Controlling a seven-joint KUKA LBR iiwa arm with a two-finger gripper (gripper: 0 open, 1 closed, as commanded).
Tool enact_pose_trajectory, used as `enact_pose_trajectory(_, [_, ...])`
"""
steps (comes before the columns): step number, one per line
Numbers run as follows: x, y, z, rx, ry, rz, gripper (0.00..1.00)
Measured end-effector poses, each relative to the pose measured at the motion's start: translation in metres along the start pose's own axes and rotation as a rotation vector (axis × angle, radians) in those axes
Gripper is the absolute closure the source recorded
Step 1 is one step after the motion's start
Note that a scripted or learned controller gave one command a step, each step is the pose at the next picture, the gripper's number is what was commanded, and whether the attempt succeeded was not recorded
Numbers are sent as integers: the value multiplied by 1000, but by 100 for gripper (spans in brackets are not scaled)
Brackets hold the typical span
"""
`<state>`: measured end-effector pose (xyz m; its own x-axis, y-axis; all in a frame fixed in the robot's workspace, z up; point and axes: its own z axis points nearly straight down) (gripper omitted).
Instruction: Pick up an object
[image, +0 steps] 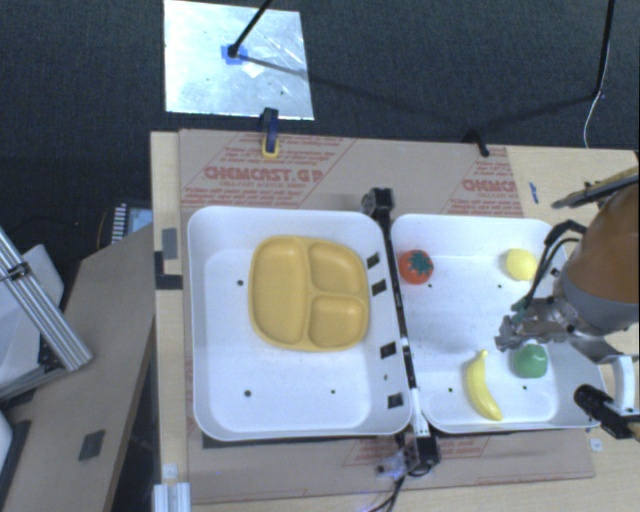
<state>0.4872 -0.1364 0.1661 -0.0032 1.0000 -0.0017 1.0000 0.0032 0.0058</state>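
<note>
Two shallow white bins side by side on a bench. Grey two-finger gripper (522, 335) low in the right bin (440, 410), near its right edge, just above a round green fruit (530, 361); finger state impossible to tell. Curved yellow banana (482, 386) near the front edge, red tomato (416, 265) at the back left corner, yellow lemon (520, 264) toward the back right. Yellow three-compartment plate (307, 292) mid left bin (215, 400).

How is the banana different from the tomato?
The banana is yellow, long and curved; the tomato is red, round and has a green top. The banana lies near the front edge of the right bin; the tomato sits near its back left corner. Both are in that bin.
</note>
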Motion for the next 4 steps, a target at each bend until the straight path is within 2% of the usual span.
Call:
enact_pose_trajectory(1, [2,4,-43,-1,0,-1,100])
enact_pose_trajectory(2, [2,6,-64,1,1,-1,100])
enact_pose_trajectory(3, [58,19,-54,4,4,-6,100])
enact_pose_trajectory(4, [101,29,-54,4,4,-6,100])
